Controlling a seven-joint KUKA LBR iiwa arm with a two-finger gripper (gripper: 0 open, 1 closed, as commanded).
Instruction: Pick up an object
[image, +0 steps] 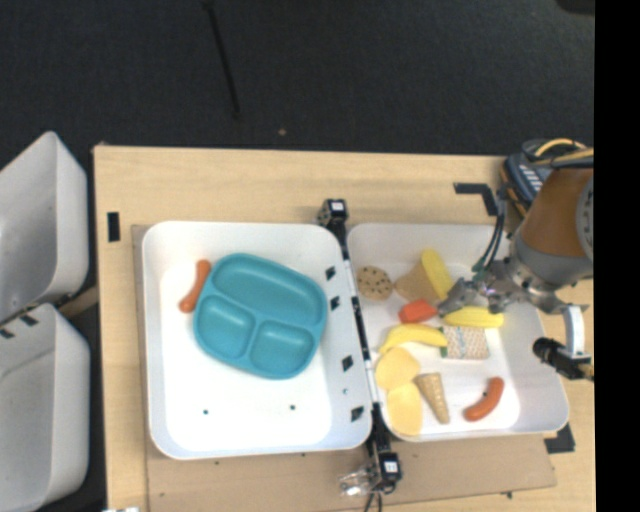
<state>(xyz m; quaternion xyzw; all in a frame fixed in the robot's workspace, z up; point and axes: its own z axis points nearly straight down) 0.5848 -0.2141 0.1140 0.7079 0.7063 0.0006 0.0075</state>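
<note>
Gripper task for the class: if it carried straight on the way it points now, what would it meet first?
The gripper points left and down into the right bin. Most likely it would meet the red piece beside the banana first, though depth is hard to judge from above.

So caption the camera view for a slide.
Gripper low among toy food in the right bin; blue plate in the left bin.

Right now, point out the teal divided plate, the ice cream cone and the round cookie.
teal divided plate (262, 314): camera view, central ridge between compartments.
ice cream cone (434, 394): camera view, middle of the cone.
round cookie (375, 283): camera view, centre of its face.
</note>
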